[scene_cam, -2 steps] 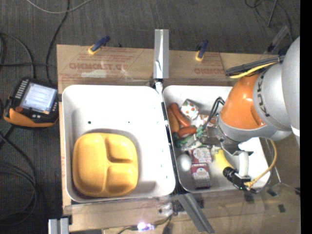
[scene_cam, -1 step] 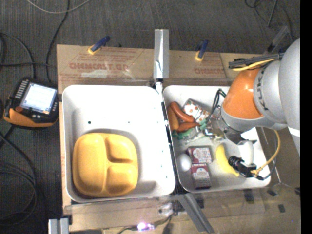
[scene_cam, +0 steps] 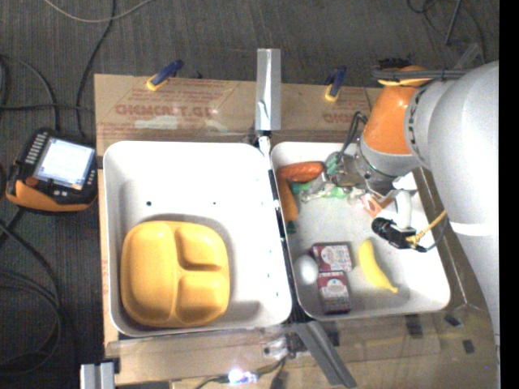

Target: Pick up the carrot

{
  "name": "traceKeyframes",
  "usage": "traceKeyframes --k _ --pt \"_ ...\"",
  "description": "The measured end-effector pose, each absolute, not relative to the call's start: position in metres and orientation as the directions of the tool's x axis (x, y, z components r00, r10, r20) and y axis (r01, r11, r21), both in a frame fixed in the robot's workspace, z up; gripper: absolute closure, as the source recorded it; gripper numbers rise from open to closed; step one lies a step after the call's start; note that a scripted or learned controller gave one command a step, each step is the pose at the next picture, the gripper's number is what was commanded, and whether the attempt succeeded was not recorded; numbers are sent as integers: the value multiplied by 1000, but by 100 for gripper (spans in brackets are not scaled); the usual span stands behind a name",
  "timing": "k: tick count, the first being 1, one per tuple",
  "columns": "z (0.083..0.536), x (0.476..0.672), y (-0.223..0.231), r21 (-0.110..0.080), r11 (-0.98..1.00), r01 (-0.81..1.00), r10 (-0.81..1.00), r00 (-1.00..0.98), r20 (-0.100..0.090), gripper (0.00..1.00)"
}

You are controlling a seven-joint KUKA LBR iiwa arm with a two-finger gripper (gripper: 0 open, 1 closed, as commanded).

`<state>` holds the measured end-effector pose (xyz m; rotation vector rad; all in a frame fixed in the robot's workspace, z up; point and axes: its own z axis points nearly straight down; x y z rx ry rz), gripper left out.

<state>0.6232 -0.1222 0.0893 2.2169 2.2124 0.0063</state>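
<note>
Approach step: gripper (scene_cam: 350,171), finger state impossible to tell, near slim orange carrot (scene_cam: 287,201) against right white bin (scene_cam: 422,298) wall. Next: descent, alignment lengthwise.

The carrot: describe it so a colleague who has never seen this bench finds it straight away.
Take the right bin, beside the one that holds the yellow tray. Along that bin's left wall, near the divider, lies the carrot: a slim orange stick running lengthwise down the wall. The stubby red-orange sausage-like item above it lies crosswise, and the banana is yellow.
</note>
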Motion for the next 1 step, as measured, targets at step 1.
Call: traceKeyframes --k 1 --pt "89 620 -99 11 -128 992 992 128 -4 0"
